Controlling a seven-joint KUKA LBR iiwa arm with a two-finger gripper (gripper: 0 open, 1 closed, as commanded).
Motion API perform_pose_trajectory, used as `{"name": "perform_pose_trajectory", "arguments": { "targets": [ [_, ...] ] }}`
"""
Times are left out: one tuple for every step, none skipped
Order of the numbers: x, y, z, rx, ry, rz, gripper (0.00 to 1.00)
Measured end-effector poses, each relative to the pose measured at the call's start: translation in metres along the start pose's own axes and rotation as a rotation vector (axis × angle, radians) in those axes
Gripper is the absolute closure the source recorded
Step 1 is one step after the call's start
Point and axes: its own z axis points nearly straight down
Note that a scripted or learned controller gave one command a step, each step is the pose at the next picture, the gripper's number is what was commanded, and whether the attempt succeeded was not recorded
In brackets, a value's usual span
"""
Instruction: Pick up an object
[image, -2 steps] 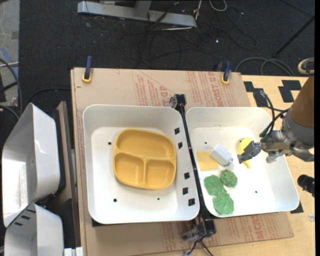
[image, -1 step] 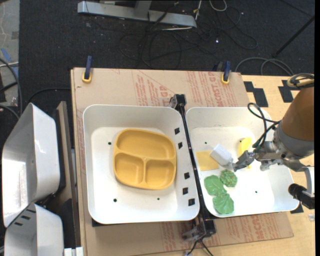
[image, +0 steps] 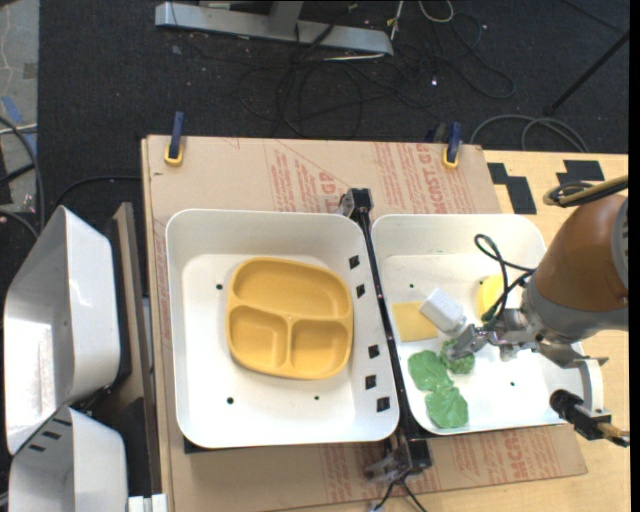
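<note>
We saw a smooth, matt yellow plastic tray (image: 290, 318), glossy white plastic bins (image: 190, 300), printed brown cardboard (image: 300, 170), soft-looking green pieces (image: 432, 372) by the fingers.

In the right bin (image: 520, 240) lie two flat green leaf-shaped pieces (image: 437, 388), a pale yellow flat square (image: 410, 320), a small white block (image: 443, 309), and a yellow item (image: 490, 294).

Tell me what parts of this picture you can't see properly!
- Gripper: too small and blurry in the camera view to tell whether it grips the green piece beneath it.
- Yellow object: partly covered by the arm and black cable.
- Right bin: its right side sits behind the arm.
- Arm: cut off by the right edge.
</note>
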Motion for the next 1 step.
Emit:
{"name": "perform_pose_trajectory", "arguments": {
  "targets": [
    [-0.0002, 0.0012, -0.0132, -0.005, -0.002, 0.001, 1.0]
  ]
}}
